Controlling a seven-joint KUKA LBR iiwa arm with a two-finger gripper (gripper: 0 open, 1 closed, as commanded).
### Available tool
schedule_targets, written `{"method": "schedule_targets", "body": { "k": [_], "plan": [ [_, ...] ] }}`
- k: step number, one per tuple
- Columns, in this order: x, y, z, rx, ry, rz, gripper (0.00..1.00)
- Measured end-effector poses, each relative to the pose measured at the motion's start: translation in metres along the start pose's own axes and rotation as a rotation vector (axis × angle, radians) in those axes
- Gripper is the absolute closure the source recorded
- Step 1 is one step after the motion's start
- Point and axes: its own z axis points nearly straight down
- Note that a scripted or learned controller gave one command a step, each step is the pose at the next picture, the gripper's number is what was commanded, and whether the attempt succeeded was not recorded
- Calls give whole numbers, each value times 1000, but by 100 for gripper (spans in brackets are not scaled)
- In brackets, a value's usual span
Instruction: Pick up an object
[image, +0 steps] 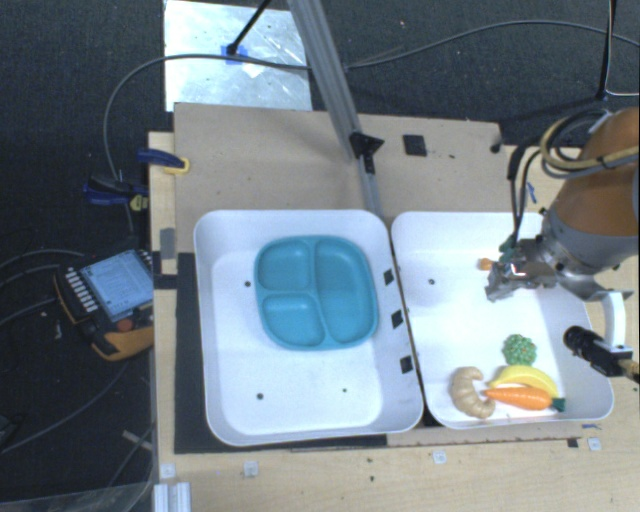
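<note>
Pincer (505, 280) first: it hangs over the right bin (440, 330), near that bin's far right part, and from where I stand its tips are a dark blur against the white floor, so I cannot tell how it is set. Nothing shows gripped in it.

Working from the near edge back, the toy food sits bunched in the right bin's near right corner: a carrot (520, 398) lies along the front, a banana (528, 379) rests just behind and touching it, a pale croissant (470, 391) lies at their left, and a small green broccoli (518, 349) stands just behind the banana. All four rest on the bin floor, apart from the arm's tip, which is farther back.

Left of them, the other bin (225, 400) holds a blue divided plate (315, 292) lying flat toward its far side. Beyond both bins the brown bench (270, 150) runs back bare.

My reading is that the job is not yet done: no item is lifted, and the whole pick remains, namely getting down onto one of the pieces, closing on it and raising it clear.
</note>
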Motion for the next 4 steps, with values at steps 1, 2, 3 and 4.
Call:
{"method": "schedule_targets", "body": {
  "k": [1, 2, 3, 4],
  "plan": [
    [56, 10, -12, 1, 1, -1, 100],
    [106, 14, -20, 1, 1, -1, 100],
    [155, 29, -25, 0, 1, -1, 100],
    [208, 45, -22, 1, 1, -1, 100]
  ]
}}
